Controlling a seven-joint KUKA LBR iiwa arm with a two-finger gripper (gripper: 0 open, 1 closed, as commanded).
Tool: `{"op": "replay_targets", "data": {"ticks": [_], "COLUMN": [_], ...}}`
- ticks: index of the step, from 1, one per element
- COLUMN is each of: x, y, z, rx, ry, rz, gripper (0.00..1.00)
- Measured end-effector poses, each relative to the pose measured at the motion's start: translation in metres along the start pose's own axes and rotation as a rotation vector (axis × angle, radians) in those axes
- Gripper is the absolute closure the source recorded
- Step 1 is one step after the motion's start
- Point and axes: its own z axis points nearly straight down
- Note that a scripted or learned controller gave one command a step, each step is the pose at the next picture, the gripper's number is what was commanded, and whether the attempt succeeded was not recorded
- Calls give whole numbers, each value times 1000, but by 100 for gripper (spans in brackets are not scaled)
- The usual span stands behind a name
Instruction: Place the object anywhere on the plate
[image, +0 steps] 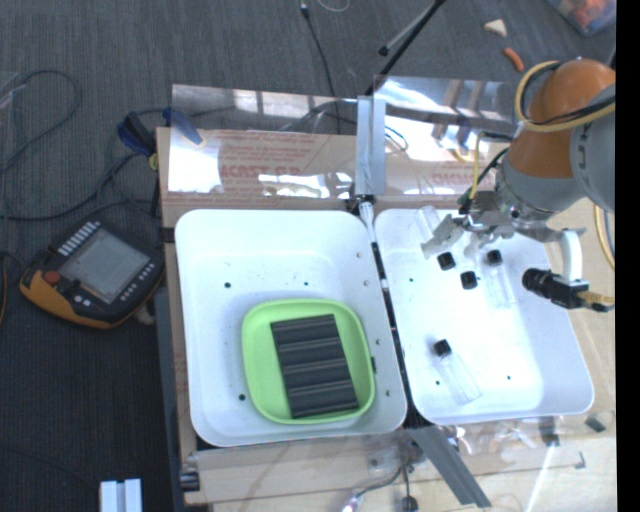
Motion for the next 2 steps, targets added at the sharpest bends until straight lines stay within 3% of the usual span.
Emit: {"op": "replay_targets", "data": {"ticks": [1, 2], "x": [0, 49], "y": [0, -11], "z": [0, -30], "rx": [-1, -1], "ry": [0, -1], "rz": [0, -79], "gripper": [0, 0]}}
